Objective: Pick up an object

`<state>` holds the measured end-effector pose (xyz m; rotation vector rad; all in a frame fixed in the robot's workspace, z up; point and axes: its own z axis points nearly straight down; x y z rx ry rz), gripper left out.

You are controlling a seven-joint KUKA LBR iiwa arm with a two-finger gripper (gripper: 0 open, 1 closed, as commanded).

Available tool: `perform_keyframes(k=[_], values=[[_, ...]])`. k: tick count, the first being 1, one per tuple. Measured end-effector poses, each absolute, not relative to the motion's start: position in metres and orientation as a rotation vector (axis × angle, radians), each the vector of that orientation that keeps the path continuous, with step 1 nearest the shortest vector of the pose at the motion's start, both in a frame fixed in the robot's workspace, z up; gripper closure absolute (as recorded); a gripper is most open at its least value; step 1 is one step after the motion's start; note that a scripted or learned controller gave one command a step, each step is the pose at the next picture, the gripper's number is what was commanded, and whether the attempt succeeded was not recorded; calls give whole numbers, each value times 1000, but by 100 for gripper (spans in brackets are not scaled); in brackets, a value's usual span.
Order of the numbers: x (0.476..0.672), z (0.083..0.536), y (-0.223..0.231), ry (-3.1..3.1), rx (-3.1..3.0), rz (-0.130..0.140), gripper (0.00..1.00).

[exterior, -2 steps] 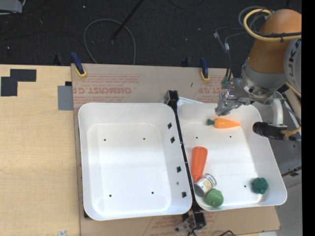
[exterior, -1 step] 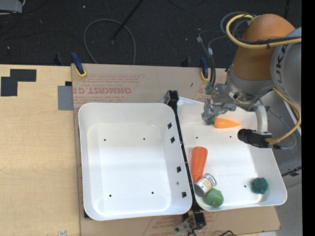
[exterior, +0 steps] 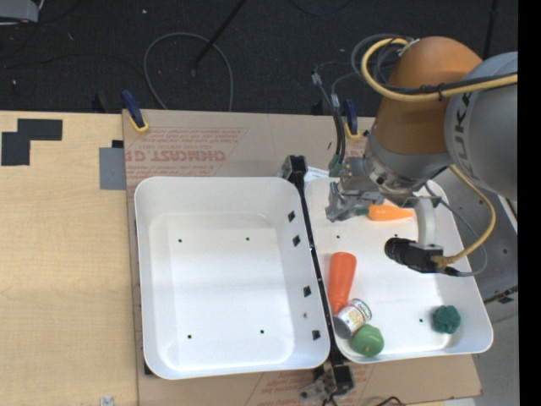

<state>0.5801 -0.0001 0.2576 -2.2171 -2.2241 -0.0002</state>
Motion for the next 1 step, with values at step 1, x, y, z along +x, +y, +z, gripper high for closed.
perform_keyframes(k=[1], values=[[558, 254, 40, -2224, -2218, 0, 100]])
